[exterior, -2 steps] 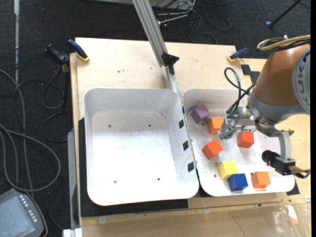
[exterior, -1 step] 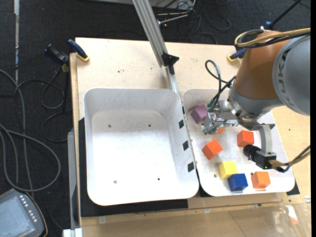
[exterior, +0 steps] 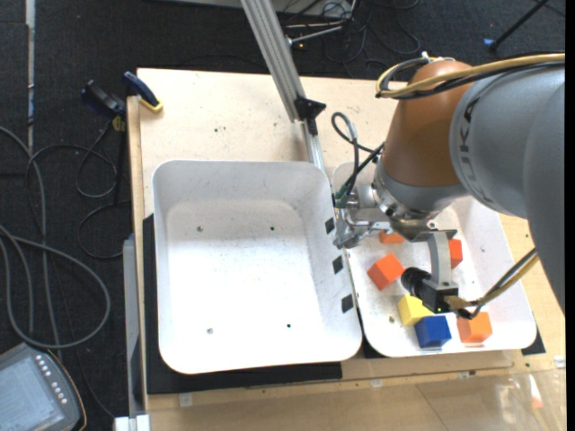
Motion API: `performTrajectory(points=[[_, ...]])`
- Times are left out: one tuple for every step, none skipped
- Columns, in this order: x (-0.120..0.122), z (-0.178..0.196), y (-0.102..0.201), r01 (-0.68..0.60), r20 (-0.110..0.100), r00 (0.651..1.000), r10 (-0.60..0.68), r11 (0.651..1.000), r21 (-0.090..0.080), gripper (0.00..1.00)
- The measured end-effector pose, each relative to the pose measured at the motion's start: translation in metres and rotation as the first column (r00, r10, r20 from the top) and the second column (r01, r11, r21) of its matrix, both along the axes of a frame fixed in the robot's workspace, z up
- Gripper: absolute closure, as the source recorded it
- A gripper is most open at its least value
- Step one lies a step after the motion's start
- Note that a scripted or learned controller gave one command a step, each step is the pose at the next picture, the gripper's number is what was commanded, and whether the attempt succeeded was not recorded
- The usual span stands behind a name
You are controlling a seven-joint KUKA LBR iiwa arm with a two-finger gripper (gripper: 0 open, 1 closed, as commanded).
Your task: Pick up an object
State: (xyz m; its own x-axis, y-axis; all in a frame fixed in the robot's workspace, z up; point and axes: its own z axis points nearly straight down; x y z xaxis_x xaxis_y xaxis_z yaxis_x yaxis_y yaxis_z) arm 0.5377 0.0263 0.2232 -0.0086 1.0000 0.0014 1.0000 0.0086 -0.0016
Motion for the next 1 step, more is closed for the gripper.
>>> performTrajectory(points=[[0.0157, 0.0089, 0.0564, 0.000, 0.004, 1.000, 0.000, 1.000, 0.000, 1.00]])
